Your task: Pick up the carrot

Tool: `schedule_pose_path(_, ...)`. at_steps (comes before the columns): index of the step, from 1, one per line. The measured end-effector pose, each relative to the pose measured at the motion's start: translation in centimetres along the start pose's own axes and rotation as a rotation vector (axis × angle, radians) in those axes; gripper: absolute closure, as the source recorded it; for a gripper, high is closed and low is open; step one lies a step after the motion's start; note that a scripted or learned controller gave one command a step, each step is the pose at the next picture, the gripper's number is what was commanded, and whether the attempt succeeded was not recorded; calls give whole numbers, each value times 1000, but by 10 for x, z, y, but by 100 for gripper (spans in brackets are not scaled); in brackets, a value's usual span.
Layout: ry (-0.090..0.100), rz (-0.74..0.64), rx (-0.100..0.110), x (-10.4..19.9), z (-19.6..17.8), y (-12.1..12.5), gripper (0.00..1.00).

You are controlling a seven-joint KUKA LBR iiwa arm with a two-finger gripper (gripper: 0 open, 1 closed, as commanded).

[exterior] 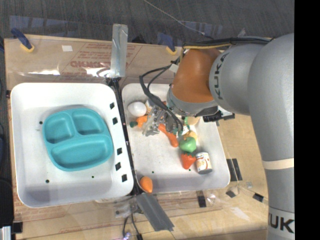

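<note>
Gripper (154,120) hovers low – grip state unreadable – carrot (169,135) just to its right, slanting down-right across the bin (220,149).

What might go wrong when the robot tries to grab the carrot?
The gripper sits low in the right white bin, where the long orange carrot lies packed against a green round toy and other small pieces. It may grab or shove a neighbour instead. A white ball and a small orange piece close by could get knocked away.
</note>
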State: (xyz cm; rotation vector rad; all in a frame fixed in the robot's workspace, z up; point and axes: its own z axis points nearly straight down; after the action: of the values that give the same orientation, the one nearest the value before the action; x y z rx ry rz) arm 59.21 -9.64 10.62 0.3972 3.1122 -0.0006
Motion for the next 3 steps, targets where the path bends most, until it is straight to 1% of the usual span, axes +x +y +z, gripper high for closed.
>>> schedule_pose_path(1,-2,-220,-1,47,-88,15,100)
schedule_pose_path(2,2,-160,-3,61,-87,115,100)
schedule_pose_path(3,2,-353,1,41,-110,45,100)
